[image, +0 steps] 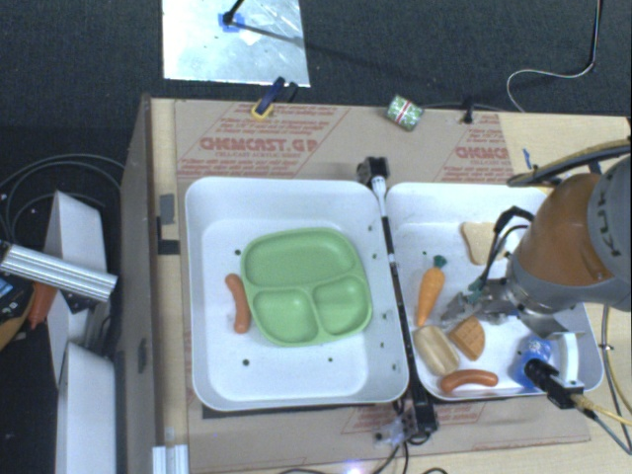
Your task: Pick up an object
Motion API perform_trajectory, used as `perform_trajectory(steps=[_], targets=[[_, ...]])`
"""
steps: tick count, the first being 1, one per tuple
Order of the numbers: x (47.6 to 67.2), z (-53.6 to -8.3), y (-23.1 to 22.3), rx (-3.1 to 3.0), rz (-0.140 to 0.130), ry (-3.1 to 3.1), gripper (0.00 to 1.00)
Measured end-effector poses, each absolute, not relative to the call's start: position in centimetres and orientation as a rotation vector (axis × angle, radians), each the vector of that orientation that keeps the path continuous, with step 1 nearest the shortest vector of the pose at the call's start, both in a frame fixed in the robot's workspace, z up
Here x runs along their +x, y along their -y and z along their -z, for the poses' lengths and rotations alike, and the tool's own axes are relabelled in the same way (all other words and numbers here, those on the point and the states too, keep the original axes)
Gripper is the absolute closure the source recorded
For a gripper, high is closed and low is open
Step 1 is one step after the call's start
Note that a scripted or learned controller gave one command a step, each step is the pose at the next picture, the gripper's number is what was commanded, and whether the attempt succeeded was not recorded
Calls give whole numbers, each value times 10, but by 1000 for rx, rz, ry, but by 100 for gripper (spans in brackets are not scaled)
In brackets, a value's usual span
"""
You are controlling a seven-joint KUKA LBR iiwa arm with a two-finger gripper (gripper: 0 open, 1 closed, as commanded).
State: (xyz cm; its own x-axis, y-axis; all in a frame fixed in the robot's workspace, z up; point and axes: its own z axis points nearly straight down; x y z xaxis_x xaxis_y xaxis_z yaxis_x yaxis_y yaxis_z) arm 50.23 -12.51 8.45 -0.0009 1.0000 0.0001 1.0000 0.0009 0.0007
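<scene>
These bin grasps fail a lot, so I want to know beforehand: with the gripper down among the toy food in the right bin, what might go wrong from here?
1. The gripper sits in a tight cluster: carrot, bread roll and orange wedge lie close together, so it may nudge or pinch the wrong one.
2. The sausage lies near the right bin front wall, leaving little room for a grasp.
</scene>
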Motion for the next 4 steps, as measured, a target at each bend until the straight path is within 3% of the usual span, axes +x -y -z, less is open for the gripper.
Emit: perform_trajectory(steps=[1, 2, 3, 4], targets=[[587, -85, 101, 2216, -3, -2223, 0], [486, -85, 161, 2221, 1, -2220, 0], [569, -195, 136, 2214, -5, -2222, 0], [614, -152, 87, 2216, -3, -2226, 0]])
